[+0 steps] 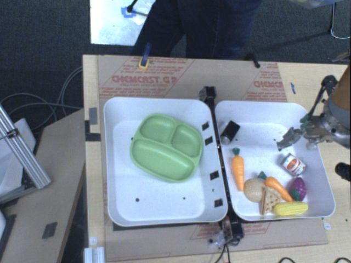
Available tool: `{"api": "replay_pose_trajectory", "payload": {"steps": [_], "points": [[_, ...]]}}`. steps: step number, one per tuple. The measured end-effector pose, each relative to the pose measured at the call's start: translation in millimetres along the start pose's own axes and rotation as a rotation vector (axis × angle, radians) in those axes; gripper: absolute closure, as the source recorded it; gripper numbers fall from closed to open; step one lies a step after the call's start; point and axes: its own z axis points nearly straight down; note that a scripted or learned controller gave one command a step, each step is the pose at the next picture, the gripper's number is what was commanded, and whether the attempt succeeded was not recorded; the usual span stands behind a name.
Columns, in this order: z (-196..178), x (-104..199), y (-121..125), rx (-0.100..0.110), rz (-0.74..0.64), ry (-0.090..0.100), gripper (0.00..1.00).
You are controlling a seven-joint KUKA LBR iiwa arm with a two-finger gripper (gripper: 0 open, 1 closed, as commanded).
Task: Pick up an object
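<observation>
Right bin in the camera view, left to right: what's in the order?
Black block → left carrot → potato → can. The tool hangs over the bin's right part, above the can. The cracker, second carrot, corn and purple piece overlap, so I left them out.

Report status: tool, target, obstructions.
Tool over right bin, nothing visibly held. Can just below it, untouched. Carrot and other toy food clustered nearby.
</observation>
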Motion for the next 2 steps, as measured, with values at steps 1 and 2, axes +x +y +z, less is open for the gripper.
{"api": "replay_pose_trajectory", "payload": {"steps": [1, 2], "points": [[-7.1, 0.5, 2.8, -0.013, -0.003, -0.003, 0.00], [33.9, 1.7, 3.7, -0.012, 0.000, -0.004, 0.00]]}}
